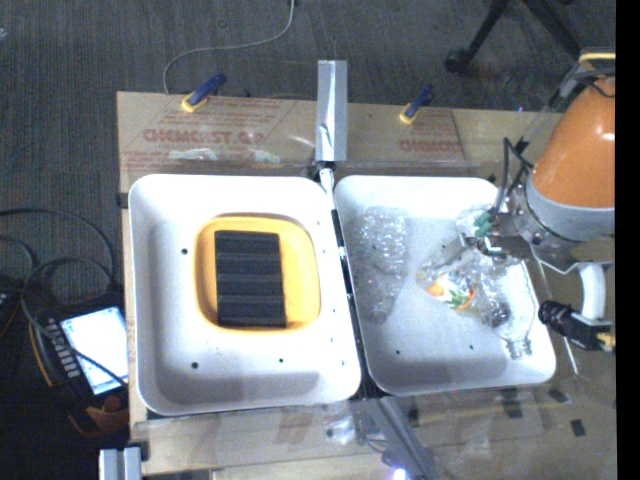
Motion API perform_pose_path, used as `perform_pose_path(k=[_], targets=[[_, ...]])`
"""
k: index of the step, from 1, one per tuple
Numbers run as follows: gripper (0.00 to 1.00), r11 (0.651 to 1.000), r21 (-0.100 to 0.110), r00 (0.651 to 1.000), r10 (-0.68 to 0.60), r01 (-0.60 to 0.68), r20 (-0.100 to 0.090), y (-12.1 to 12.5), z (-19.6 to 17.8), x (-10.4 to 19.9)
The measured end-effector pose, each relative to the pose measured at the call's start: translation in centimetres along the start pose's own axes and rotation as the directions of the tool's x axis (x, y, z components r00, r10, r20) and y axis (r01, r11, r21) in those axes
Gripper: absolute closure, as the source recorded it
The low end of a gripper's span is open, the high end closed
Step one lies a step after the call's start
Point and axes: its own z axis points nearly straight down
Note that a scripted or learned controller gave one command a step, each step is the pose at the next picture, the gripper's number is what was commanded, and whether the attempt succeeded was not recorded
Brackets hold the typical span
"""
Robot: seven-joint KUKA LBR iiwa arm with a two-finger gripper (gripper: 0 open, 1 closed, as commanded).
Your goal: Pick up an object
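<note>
In the right bin [420, 363] lie several clear plastic things. A crumpled clear container [380, 238] rests near the bin's left wall. A clear bag with orange and green pieces inside [455, 286] sits right of centre, and a clear bottle [508, 318] lies by the right wall. My gripper [487, 231] hangs over the upper right part of this bin, just above the top of the clear bag. The orange-banded arm [580, 158] hides the bin's right rim behind it. The left bin [160, 268] holds a yellow block with a black ridged top [250, 276].
A metal post [331, 108] stands behind the seam between the bins. Two blue-and-yellow clamps [203, 91] [417, 104] hold the cardboard at the back. A tablet [88, 343] and cables lie on the floor to the left.
</note>
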Motion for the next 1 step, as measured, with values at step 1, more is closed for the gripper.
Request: perform_pose_path(k=[1], targets=[[0.00,0.999,-0.001,0.999,-0.050,0.050,0.001,3.24,4.61,-3.91]])
